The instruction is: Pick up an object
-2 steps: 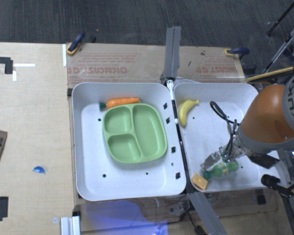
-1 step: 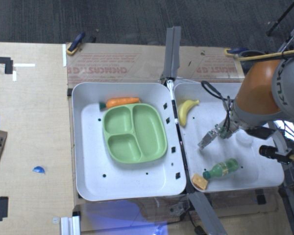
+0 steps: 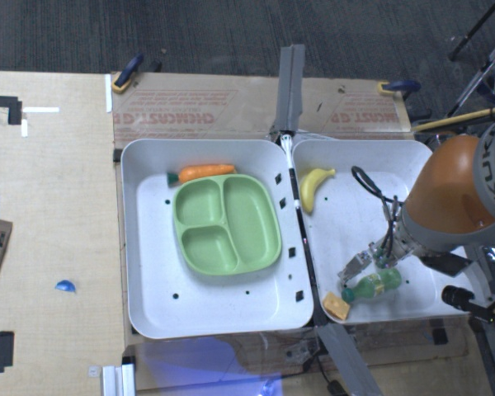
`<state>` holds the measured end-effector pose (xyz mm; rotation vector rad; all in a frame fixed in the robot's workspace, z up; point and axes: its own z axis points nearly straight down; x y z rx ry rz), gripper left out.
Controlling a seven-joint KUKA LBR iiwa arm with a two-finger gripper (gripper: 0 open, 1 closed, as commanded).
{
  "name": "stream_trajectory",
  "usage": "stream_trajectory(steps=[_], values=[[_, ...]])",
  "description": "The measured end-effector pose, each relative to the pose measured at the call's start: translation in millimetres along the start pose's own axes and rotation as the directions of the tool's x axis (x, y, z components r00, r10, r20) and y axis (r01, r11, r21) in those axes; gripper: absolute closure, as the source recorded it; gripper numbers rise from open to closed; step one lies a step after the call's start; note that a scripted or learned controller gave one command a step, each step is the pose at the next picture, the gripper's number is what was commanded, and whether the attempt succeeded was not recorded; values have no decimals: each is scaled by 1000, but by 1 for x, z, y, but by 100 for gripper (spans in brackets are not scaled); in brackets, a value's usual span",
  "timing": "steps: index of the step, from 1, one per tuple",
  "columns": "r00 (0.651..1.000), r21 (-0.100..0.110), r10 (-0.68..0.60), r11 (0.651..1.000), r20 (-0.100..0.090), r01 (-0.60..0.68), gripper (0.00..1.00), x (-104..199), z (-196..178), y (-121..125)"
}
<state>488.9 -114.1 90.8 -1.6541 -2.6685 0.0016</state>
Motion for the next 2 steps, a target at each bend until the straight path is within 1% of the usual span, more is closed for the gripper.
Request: stream_trajectory(steps=[1,2], values=[[833,0,553,833,1,-553,0,-12,-13,12],[931,1,365,931,-1,-365,0,3,0,-12]])
